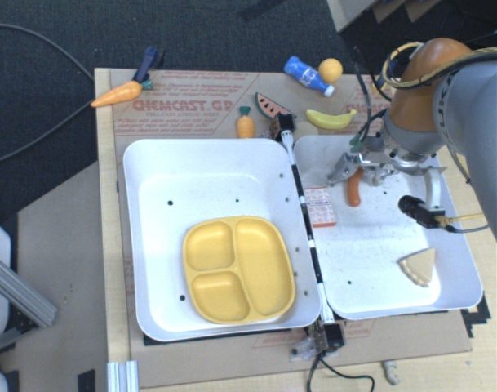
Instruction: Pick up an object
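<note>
Landmark for all positions: the right bin [444, 296].

Gripper [358, 172] sits over the far-left part of the right bin, arm [456, 96] coming in from the right with its orange band [419, 72] above the wrist. A sausage [353, 190], reddish-orange and upright in the frame, lies right at the gripper; its upper end is hidden under the gripper body. Whether the pincer is released or clenched on it cannot be told from this angle.

Other contents of the right bin: a tan wedge, looks like a bread slice [419, 266], near the close right corner, well apart from the sausage. A red-and-white card [318, 206] lies against the bin's left wall, just beside the sausage on its left. A dark cable connector [419, 211] hangs over the bin to the right of the sausage.

Left of the right bin: the left bin [150, 170], holding a yellow divided tray [238, 268].

Beyond the right bin's far edge, on the bench: banana [330, 119], blue bottle [308, 75], orange ball [330, 69], watermelon slice [267, 105], small carrot [246, 126]. A larger carrot [117, 95] lies far off to the left, at the bench corner.
</note>
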Available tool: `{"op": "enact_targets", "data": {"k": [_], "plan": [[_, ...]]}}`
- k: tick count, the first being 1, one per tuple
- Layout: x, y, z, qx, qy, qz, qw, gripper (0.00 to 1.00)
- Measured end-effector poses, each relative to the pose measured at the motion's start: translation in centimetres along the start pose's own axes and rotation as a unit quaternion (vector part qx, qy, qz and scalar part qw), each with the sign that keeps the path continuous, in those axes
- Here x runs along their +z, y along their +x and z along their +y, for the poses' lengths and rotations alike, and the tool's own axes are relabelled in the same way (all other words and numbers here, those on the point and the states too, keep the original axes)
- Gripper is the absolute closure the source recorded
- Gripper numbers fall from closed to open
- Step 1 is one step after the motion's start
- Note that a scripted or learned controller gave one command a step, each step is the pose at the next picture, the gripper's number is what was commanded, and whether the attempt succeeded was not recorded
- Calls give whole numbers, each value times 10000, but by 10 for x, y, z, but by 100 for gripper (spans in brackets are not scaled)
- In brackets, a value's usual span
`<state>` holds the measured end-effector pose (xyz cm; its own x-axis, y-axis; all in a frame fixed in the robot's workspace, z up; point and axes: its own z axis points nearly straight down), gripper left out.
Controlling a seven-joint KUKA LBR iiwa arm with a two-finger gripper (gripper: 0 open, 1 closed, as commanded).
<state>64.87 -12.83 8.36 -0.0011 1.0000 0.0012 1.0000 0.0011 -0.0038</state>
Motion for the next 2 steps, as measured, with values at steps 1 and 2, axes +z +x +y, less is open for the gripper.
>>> {"op": "enact_targets", "data": {"k": [1,2], "plan": [[-12,0,1,-4,-23,-5,10000,100],[-102,59,-50,-3,-17,0,10000,100]]}}
